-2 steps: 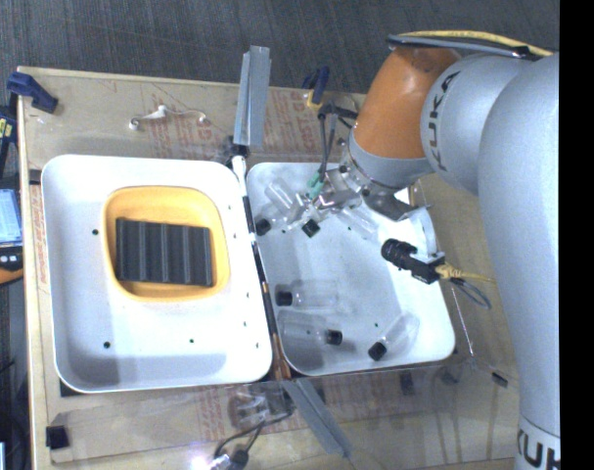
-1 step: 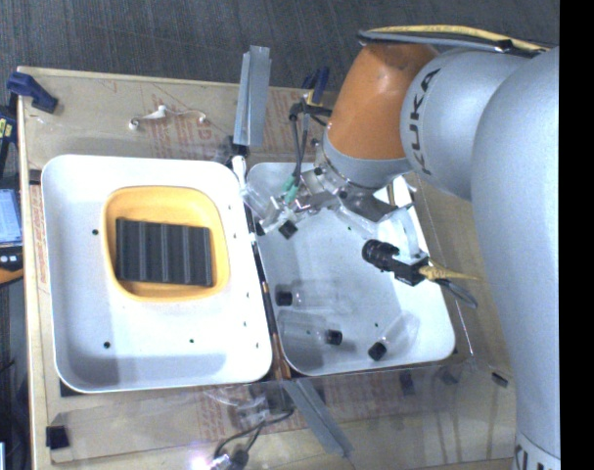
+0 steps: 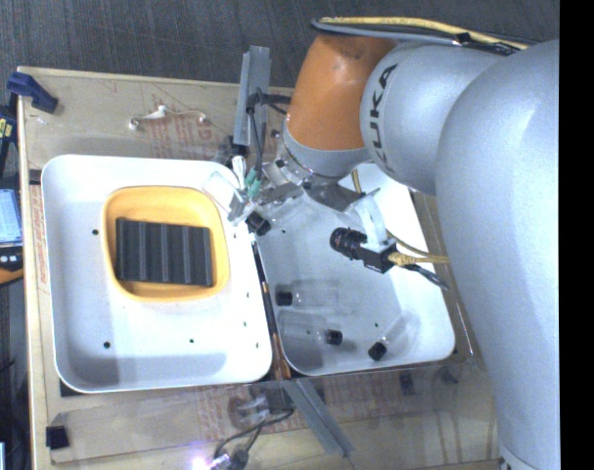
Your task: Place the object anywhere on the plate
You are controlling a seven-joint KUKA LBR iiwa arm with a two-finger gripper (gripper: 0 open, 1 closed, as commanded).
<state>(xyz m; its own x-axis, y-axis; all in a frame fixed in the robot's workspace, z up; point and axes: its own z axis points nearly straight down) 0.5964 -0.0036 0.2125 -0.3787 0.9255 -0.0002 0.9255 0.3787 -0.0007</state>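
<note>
the yellow plate [image 3: 159, 198] lies in the left bin [image 3: 81, 351], nearer that bin's far edge than its near one and clear of all four walls. a dark ridged slab [image 3: 165, 253] rests flat on the plate, covering most of its middle, with the yellow rim showing all round it; its ridges run from the far side towards the near side. the grey arm [image 3: 473, 164] comes in over the right bin [image 3: 429, 333], and its orange band [image 3: 331, 96] sits above that bin's far edge. the gripper [image 3: 250, 200] hangs at the far end of the wall where the two bins meet, just beside the plate's far right corner but not over the slab. it is a tangle of pale and dark parts against the white, so whether the claw is released or clenched cannot be told, and nothing can be made out in it. a black cylindrical fitting [image 3: 352, 244] with a yellowish cable juts from the wrist over the middle of the right bin. three small dark pieces lie on that bin's floor: one [image 3: 284, 298] near the left wall, and two [image 3: 333, 338] [image 3: 378, 351] near the near edge. a blue clamp [image 3: 28, 90] grips the far left corner of the bench [image 3: 130, 101].
</note>
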